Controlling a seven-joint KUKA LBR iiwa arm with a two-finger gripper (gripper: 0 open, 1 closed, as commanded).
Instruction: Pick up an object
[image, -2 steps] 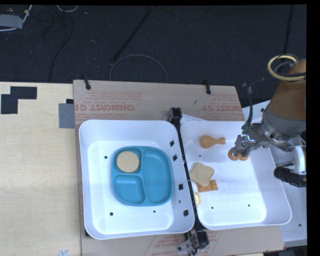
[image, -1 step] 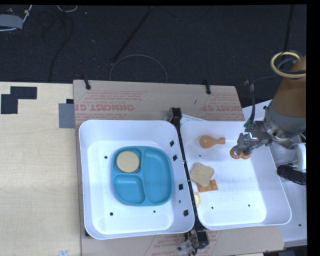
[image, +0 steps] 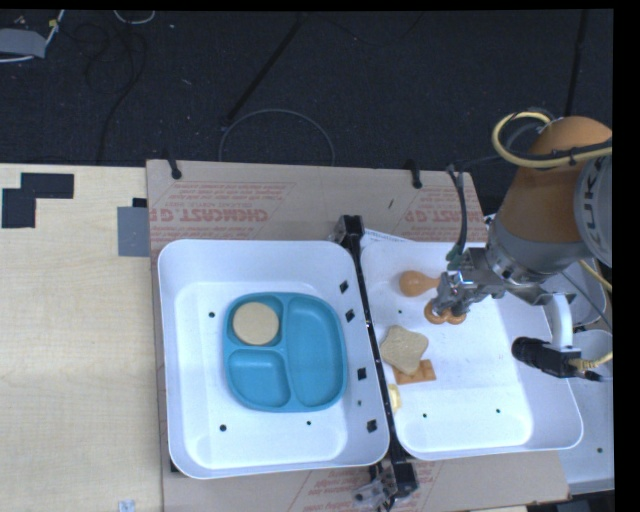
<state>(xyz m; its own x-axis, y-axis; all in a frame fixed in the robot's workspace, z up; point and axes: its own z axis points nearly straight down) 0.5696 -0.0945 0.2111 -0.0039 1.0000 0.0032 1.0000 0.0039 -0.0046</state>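
Camera view, metal hand (image: 449, 302) grip unclear, over round brown pretzel (image: 445, 314), glossy white bin (image: 540, 425).

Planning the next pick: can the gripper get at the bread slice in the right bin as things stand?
Probably yes. The bread slice lies flat and uncovered in the right bin, overlapping only an orange cracker beneath it. The gripper is down in the same bin over a small brown item, with nothing between them.

blue tray (image: 300, 372) in left bin | jaws (image: 452, 302) over brown pretzel (image: 446, 314), right bin
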